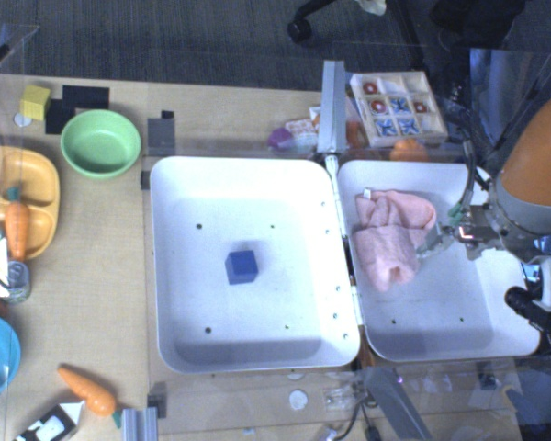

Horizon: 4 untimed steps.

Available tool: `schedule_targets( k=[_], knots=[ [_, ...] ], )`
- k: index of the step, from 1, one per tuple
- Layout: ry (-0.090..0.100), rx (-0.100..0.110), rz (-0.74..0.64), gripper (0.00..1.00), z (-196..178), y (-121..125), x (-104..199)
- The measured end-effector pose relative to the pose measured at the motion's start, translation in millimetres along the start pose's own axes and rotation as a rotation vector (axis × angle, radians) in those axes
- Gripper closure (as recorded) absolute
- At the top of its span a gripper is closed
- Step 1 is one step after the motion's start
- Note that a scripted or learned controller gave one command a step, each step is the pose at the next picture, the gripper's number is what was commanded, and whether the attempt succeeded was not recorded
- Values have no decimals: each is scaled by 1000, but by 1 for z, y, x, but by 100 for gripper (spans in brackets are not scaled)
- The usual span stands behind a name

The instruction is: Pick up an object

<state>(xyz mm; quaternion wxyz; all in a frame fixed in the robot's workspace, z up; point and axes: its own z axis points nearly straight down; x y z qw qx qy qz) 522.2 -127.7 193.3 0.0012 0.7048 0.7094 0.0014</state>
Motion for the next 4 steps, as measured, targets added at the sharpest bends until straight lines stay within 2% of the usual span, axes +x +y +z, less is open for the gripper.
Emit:
schedule_targets(
  k=[1,2,3,4],
  knots=[
    [0,0,0,0,52,55,2],
    [-2,-13,-103,0,100,79,22],
    [-1,-23,-105,100,87,82,24],
    [-2,-6,-323,100,5,112,43]
  ],
)
